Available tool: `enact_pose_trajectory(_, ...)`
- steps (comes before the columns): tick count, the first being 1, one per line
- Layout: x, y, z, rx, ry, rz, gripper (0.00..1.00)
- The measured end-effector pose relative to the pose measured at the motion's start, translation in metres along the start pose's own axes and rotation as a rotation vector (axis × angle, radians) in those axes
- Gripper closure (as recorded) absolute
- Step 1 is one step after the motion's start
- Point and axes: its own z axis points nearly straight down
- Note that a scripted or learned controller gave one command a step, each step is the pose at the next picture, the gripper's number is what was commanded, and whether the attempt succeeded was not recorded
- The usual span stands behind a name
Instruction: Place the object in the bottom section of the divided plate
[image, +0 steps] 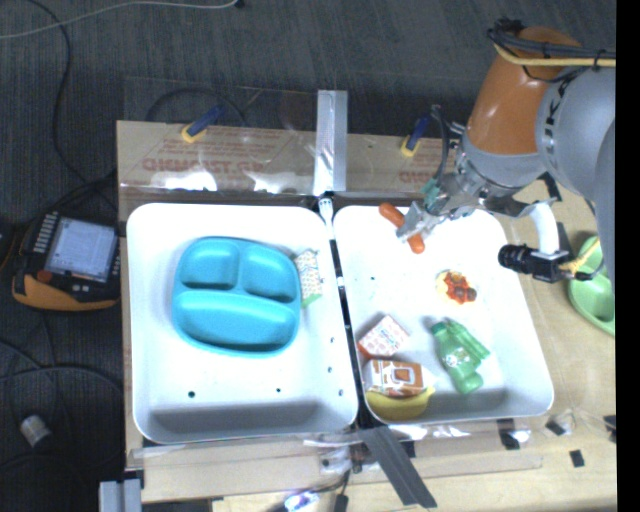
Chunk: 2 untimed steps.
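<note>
One orange carrot-like piece (404, 226) lies at the far edge of the right bin (520, 330), its two orange ends showing on either side of the pincer (425, 215), which sits right at it. Whether that piece is caught between the fingers, and how far they are parted, I cannot tell, since the tips are small and blurred against the white floor. The single grey arm (570, 100), with its orange band (515, 95), reaches in from the right above that bin's far corner. In the same bin there are five more things: one small red and yellow item (457, 286) near the middle, one green bottle (459, 354) lying on its side toward the near right, two red and white cartons (383, 337) close together near the divider, and one yellow piece (402, 403) tucked under the nearer carton at the front wall. The one divided plate (238, 294), blue, rests in the left bin (160, 400), well apart from the carrot-like piece; it has two small sections on the far side and one long section on the near side. One small pale patterned item (309, 274) lies just beside the plate's right rim. Two white bins stand side by side on the surface (575, 360), touching along the middle.
</note>
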Motion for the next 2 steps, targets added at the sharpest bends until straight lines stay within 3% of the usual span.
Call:
enact_pose_trajectory(1, 0.06, -0.004, 0.044, -0.001, 0.005, -0.184, 1.0)
enact_pose_trajectory(2, 0.104, 0.008, 0.02, -0.002, 0.005, -0.127, 1.0)
